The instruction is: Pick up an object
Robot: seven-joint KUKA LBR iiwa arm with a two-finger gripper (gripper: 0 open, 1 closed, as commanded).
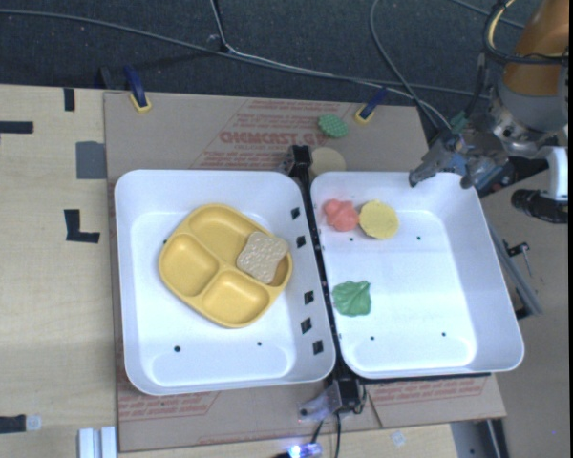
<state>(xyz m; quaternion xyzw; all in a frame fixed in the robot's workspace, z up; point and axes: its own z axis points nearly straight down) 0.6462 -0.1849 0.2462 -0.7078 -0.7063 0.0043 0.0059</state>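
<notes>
The right bin (477, 284) holds a pink lumpy piece (340, 215), a yellow round piece (378, 220) touching it, and a green leafy piece (352, 298) lying alone nearer the front. My gripper (445, 177) hangs over the bin's far right corner, up and to the right of the yellow piece. Its fingers stand open and nothing is between them. In the left bin (143, 332) a yellow divided plate (205, 265) carries a tan cracker-like square (264, 256).
A small green object (332, 125) and a tan disc (330, 157) lie on the cardboard behind the bins. Black clips (311, 284) join the bins along the middle divider. Cables (401, 36) loop above the right bin.
</notes>
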